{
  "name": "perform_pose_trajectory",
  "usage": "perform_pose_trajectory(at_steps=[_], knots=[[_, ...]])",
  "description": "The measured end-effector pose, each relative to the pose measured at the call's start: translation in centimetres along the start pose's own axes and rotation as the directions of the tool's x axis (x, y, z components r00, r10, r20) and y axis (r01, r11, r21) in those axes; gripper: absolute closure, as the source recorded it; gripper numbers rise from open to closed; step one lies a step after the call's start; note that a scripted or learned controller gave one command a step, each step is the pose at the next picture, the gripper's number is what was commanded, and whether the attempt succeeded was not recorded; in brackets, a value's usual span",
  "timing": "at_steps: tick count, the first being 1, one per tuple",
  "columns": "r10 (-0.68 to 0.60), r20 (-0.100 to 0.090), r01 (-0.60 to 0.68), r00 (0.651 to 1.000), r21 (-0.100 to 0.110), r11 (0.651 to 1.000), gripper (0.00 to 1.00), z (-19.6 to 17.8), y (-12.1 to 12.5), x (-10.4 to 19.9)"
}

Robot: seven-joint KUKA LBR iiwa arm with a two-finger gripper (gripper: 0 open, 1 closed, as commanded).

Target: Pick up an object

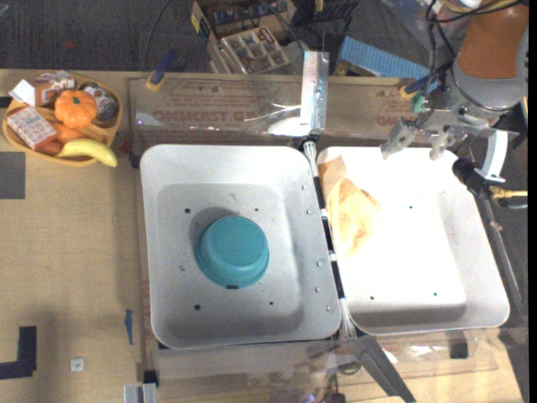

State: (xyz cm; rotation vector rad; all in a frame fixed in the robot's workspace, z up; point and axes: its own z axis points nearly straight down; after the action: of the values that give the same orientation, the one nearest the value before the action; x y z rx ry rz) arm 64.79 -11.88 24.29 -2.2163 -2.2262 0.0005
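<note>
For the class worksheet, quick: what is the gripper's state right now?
Gripper: open, holding nothing, above the far edge of the right bin.

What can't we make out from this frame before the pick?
- Gripper: small and blurred at the right bin's far edge; finger state unreadable.
- Arm: cut off by the top and right edges.
- Pale yellowish object by the right bin's left wall: washed out against white, identity unclear.
- Teal bowl in the left bin: appears upside down; whatever lies under it is hidden.
</note>
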Motion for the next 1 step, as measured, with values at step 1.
perform_pose_trajectory(at_steps=[1], knots=[[-0.036, 0.000, 0.036, 0.999, -0.001, 0.999, 0.00, 12.72, 1.95, 0.94]])
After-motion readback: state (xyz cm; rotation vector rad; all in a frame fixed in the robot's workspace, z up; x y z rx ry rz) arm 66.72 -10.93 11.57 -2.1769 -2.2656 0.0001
